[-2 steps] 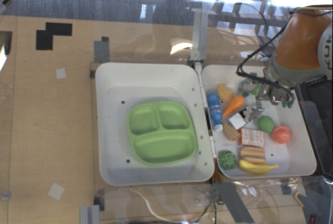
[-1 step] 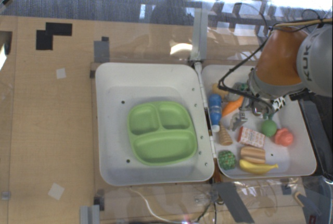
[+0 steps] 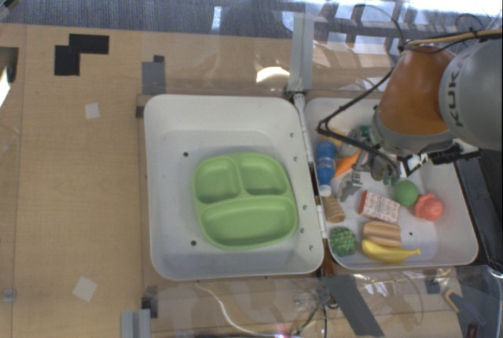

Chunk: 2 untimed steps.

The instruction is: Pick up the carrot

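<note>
Nearest us, the banana lies at the right bin's front edge. Our gripper hangs low just beside the carrot, positioned to grasp it; how it stands, we cannot tell.

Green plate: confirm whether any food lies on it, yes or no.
No, the green plate in the left bin has all three compartments bare.
</note>
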Tool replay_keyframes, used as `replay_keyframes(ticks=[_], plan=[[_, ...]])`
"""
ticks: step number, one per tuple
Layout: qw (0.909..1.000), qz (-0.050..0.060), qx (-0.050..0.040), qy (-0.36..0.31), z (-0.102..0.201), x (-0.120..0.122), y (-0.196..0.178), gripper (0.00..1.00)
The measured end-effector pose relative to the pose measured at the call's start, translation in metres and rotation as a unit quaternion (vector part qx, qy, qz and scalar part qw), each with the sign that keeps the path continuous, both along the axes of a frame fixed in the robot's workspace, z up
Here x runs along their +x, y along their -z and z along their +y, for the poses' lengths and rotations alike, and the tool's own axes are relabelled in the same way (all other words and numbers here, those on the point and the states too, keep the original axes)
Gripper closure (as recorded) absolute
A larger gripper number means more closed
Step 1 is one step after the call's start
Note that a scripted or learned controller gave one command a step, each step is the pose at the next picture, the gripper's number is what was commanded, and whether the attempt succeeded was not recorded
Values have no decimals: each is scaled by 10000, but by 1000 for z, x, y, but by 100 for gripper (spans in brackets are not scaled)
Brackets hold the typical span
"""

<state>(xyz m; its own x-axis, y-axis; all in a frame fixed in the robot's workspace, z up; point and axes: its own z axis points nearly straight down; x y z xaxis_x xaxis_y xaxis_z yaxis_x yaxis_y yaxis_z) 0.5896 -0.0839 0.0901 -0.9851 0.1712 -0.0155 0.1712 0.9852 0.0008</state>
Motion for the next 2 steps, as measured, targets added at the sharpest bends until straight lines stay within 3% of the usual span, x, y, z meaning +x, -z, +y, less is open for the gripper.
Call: replay_keyframes(ticks=[1, 2], plan=[[10000, -59, -4, -36, 2, 4, -14, 100], [10000, -54, -3, -37, 2, 3, -13, 0]])
